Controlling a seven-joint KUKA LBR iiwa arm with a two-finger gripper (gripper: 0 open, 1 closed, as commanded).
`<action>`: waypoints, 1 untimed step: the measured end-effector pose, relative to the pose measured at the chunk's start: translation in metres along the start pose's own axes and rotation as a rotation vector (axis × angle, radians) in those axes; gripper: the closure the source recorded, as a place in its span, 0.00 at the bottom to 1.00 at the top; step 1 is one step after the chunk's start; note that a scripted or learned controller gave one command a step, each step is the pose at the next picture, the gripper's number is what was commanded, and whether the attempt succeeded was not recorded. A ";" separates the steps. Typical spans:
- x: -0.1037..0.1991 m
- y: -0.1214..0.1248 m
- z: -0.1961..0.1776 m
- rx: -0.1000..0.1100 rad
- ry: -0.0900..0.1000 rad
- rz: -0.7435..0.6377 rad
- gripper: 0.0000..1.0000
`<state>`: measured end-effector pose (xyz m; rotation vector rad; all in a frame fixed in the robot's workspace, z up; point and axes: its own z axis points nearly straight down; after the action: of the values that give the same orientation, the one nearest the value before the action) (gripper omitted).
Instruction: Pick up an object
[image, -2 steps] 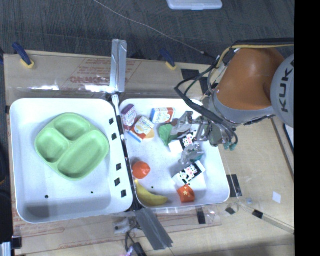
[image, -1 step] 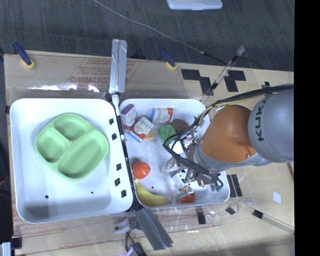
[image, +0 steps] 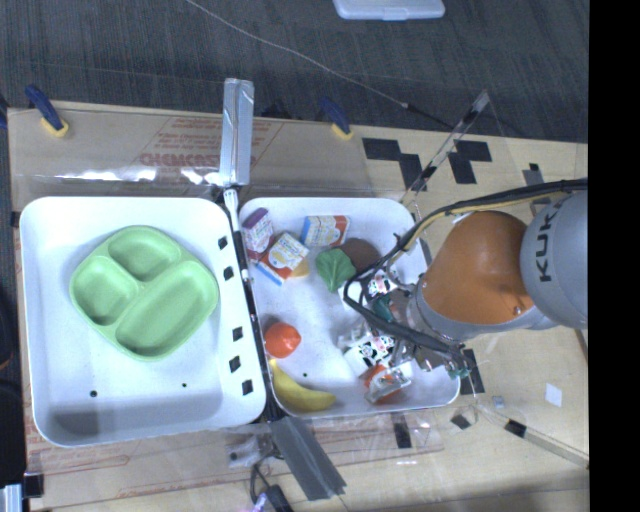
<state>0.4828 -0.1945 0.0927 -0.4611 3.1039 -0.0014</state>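
One banana (image: 300, 393), one tomato (image: 282, 339), one green divided plate (image: 145, 290); arm's fingers (image: 385, 360) low in the right bin (image: 300, 305), spread unclear.

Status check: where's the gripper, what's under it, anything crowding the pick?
Gripper low in right bin, near-right corner; jaws' state unreadable. Black-and-white item and red packet beside it. Banana, tomato apart, left.

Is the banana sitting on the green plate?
No, the banana lies in the right bin near its front edge, while the green divided plate sits alone in the left bin.
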 end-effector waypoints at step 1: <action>0.001 -0.015 0.000 0.001 -0.001 -0.150 0.00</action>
<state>0.4865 -0.2086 0.0928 -0.6924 3.0597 -0.0027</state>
